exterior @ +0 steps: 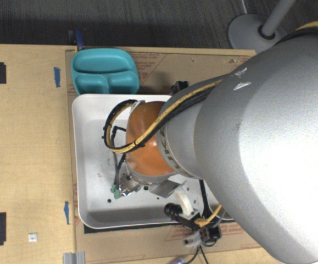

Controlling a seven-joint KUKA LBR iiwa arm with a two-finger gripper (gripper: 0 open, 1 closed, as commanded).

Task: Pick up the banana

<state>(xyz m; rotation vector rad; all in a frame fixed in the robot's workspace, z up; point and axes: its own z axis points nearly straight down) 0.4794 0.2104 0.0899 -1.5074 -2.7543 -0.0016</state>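
Observation:
My grey arm reaches in from the right, and its orange band hangs over the middle of the white bin. Below the band, the metal gripper body points down at the bin floor near the front wall, with a small green piece at its left side. The arm and its black and yellow cables cover most of the bin's floor and whatever lies under them.
A teal divided tray sits just behind the bin's far wall. The tan bench with black and blue tape marks stretches to the left. A grey stand base is at the top right.

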